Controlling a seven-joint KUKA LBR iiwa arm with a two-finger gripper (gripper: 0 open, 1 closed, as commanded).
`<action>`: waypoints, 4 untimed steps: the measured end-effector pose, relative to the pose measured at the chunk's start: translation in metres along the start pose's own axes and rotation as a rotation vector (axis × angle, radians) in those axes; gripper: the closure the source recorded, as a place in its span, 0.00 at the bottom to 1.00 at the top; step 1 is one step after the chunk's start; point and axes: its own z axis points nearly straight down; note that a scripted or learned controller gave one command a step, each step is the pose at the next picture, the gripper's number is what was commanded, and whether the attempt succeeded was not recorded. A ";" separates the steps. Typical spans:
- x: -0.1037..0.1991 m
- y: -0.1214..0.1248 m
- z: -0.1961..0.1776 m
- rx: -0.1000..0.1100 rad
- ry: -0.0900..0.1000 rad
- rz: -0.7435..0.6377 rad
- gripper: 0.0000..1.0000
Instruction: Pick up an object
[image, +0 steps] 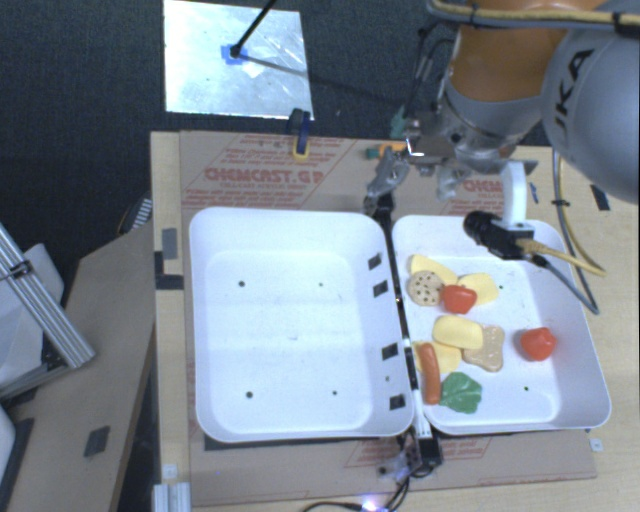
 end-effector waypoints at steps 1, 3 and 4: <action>-0.004 -0.002 -0.001 0.016 -0.004 0.002 1.00; 0.131 -0.018 0.061 0.020 -0.001 0.002 1.00; 0.169 -0.007 0.104 0.023 -0.003 0.004 1.00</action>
